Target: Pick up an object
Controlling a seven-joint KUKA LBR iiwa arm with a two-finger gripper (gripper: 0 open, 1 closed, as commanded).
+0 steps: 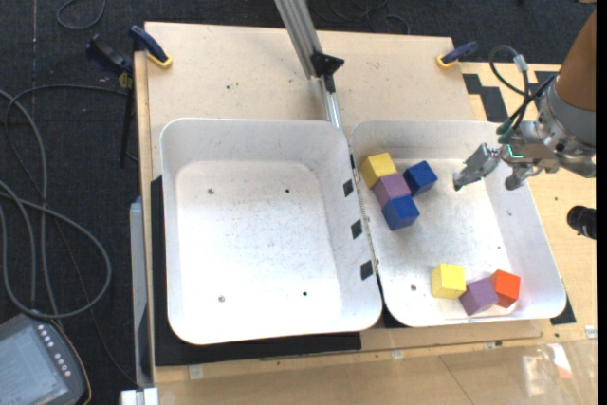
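Hovering my tool (474,168) over the right shallow white plastic bin (531,232), I cannot tell its state, and it carries nothing, so picking is not yet done. I count seven small cubes in that bin: two yellow, two purple, two blue, one orange. The nearest is the small blue cube (420,176), just left.

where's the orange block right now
In the camera view the orange block sits in the right bin, at its near right corner, touching the purple block with a yellow block just beyond.
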